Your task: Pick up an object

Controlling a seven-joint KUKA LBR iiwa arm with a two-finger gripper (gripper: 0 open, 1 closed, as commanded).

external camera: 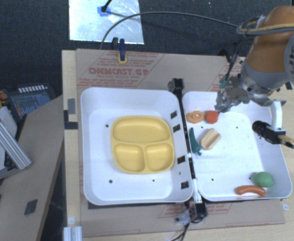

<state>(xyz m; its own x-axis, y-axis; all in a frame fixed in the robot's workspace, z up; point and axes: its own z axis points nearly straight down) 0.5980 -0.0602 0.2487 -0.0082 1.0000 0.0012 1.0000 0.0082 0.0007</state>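
- Yellow three-compartment tray (139,143) sits in the middle of the left bin (94,109).
- Right bin (237,149) holds the loose objects: an orange ring-shaped piece (194,116) and a red tomato-like ball (211,117) side by side near the far left corner; a tan bread roll (209,138) nearer the camera; a teal piece (193,142) against the divider, just beside the roll.
- A green ball (263,179) and an orange-red sausage (250,190) lie at the near right corner, touching or nearly so.
- Gripper (222,106) hangs low over the bin's far edge, just right of and above the red ball; open or closed: cannot tell.
- Nothing visibly held.
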